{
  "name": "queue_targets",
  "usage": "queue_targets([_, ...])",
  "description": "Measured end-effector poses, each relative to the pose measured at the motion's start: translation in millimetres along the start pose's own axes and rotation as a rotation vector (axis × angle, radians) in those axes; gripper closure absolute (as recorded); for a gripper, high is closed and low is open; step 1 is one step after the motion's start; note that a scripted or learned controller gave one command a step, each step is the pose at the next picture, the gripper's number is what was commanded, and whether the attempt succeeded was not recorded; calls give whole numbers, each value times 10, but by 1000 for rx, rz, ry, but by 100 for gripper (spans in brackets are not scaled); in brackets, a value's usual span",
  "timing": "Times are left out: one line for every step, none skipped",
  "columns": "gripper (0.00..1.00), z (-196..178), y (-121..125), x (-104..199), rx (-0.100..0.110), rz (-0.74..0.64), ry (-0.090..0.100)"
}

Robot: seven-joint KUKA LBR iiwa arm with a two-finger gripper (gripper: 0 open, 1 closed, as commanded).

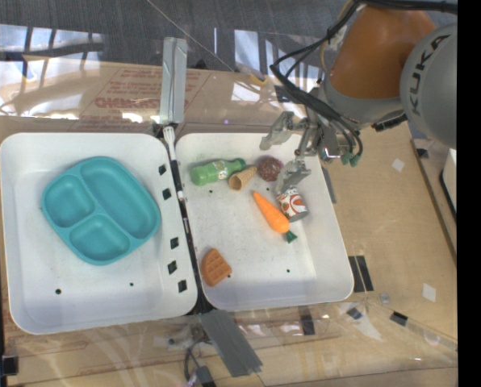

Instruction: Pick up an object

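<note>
From my remote seat I see the arm point(386, 47) reaching in from 2 o'clock, its orange band sitting over the top right corner of the right bin point(321, 272). The gripper point(297, 164) hangs low over that bin's upper right part, fingers spread apart with nothing between them; one fingertip point(295, 170) sits just above the small red-and-white can point(292, 204), the other finger point(274, 133) angles out toward 10 o'clock. The can lies at about 3 o'clock in the bin, touching or nearly touching the orange carrot point(271, 212), which lies slanted with its green end toward 5 o'clock. Just at 12 o'clock of the carrot lies a dark reddish round item point(269, 168), with an ice cream cone point(240, 179) beside it at 9 o'clock, and a green bottle point(216, 171) lying on its side further out toward the bin's left wall. These four crowd close around the gripper's reach, so the can has neighbours on its left side. A brown waffle-like piece point(215, 266) lies well apart at 7 o'clock of the bin. The left bin point(31, 297) bears a teal divided plate point(101, 208), tilted, three compartments, nothing seen in them. Cables loop off the wrist above the bin's top edge.
</note>
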State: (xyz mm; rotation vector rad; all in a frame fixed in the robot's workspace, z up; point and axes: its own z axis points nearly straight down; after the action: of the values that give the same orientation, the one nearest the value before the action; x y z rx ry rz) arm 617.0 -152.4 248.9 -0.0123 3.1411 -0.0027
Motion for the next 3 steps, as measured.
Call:
queue_targets([0,1107,-178,-249,-4,27,10])
queue_targets([0,1537,-402,30,1,0,-6])
queue_targets([0,1547,-211,-414,-1,255,-4])
